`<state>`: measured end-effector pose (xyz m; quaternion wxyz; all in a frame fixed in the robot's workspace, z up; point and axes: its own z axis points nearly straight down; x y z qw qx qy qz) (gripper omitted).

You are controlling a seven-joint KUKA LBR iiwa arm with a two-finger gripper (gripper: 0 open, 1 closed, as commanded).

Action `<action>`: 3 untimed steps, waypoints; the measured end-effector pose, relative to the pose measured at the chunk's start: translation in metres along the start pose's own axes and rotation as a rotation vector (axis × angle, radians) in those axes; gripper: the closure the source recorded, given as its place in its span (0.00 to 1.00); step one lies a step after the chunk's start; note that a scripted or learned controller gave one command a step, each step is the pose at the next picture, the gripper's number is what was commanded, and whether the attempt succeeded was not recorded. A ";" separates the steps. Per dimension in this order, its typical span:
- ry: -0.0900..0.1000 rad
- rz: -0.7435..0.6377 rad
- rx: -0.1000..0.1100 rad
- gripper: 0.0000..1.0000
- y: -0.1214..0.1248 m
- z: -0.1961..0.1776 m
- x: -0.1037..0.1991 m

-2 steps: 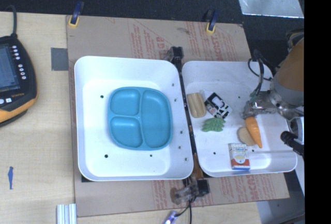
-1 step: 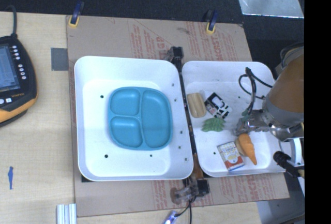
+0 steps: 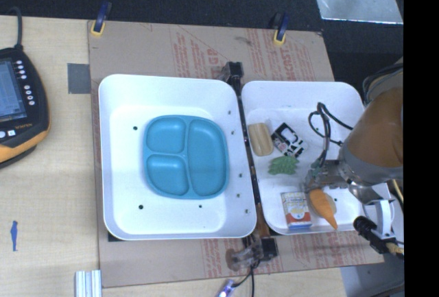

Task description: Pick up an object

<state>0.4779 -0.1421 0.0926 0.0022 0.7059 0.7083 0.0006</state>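
Note:
The right bin holds a tan block, a black-and-white object, a green leafy piece, a small white box with a red and blue label and an orange carrot-shaped piece. My gripper reaches in from the right and hangs low over the bin, just above the carrot's upper end and right of the green piece. The grey wrist and the orange band hide the bin's right part.
The left bin bears a blue divided plate. A black and orange pendant lies on the bench at far left. Black cables loop over the right bin by the arm.

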 end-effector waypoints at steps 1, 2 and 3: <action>0.000 0.000 0.003 0.00 -0.001 0.001 0.000; -0.001 -0.001 0.004 1.00 -0.001 -0.009 -0.001; 0.003 -0.001 0.005 1.00 0.094 -0.099 0.063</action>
